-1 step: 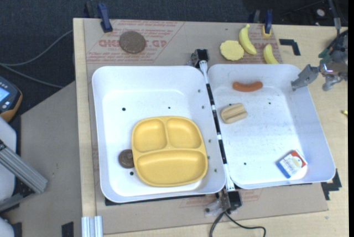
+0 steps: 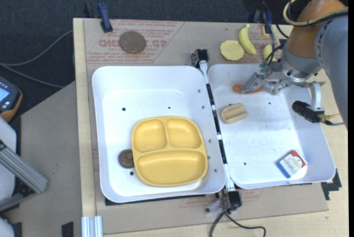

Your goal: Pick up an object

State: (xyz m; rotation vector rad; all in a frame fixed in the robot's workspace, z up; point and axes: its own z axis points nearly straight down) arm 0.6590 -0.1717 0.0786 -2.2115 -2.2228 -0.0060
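In the right bin [image 2: 310, 175], my gripper [image 2: 256, 84] is low at the far left corner, reaching in from the right. A small orange-red piece [image 2: 238, 88] lies right at its tip; I cannot tell whether they touch. A tan bread-like roll [image 2: 233, 113] lies just below, near the bin's left wall. A small red, white and blue packet [image 2: 291, 163] rests at the near right of this bin.
The left bin [image 2: 110, 92] holds a yellow divided plate [image 2: 168, 150] and a brown disc [image 2: 126, 158] beside it. On the board beyond the bins lie another brown disc [image 2: 131, 41], a banana [image 2: 247, 40] and a yellow slice [image 2: 232, 50].
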